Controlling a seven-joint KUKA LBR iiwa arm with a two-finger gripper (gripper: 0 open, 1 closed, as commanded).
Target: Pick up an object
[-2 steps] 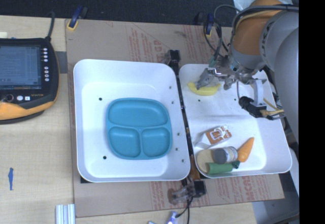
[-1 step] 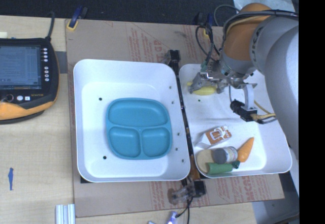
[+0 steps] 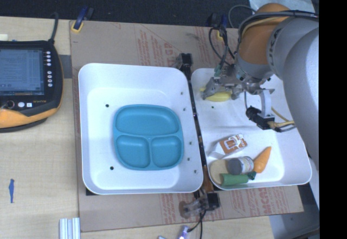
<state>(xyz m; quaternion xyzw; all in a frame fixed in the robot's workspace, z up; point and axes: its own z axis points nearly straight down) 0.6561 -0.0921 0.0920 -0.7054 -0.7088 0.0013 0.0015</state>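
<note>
Gripper (image 3: 221,87) is low in the far-left corner of the right white bin (image 3: 295,175), right over a flat yellow banana-like obj (image 3: 218,96). Can't tell finger state or contact; wrist blocks the view. Risk: the obj sits near the bin wall, so a finger could hit the wall or slip off it. Orange plastic carrot (image 3: 262,159) lies near the front, well apart.

Occlusions and cutoffs, right bin area

Arm (image 3: 295,53) covered the right bin's (image 3: 238,118) upper right corner and ran off the frame's right side; gripper (image 3: 222,87) tips were lost against a partly hidden yellow object (image 3: 217,96). Small packet (image 3: 234,144) print was too small to read. Tablet pendant (image 3: 24,83) was cut by the left edge.
</note>
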